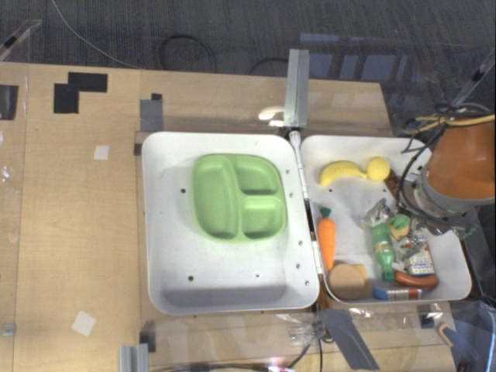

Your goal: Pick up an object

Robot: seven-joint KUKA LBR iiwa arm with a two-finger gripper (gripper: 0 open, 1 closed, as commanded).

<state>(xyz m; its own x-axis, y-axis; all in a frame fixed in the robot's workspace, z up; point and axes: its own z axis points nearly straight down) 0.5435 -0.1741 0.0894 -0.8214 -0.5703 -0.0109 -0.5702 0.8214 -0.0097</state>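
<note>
The right bin [457, 281] holds a yellow banana [341, 172], a lemon [377, 169], an orange carrot [327, 241], a tan bread piece [348, 279], a green bottle [384, 256], a red sausage [415, 280], a small blue item [381, 292] and a printed packet [418, 260]. My gripper [380, 212] reaches down from the arm's orange band [465, 161] into the middle of this bin, just above the green bottle's top and a small green piece [400, 225]. The arm hides the bin's right part.
The left bin [167, 285] holds a green divided plate [236, 196]. A metal post [296, 84] stands behind the seam between the bins. Black cables [422, 130] hang by the arm at the right.
</note>
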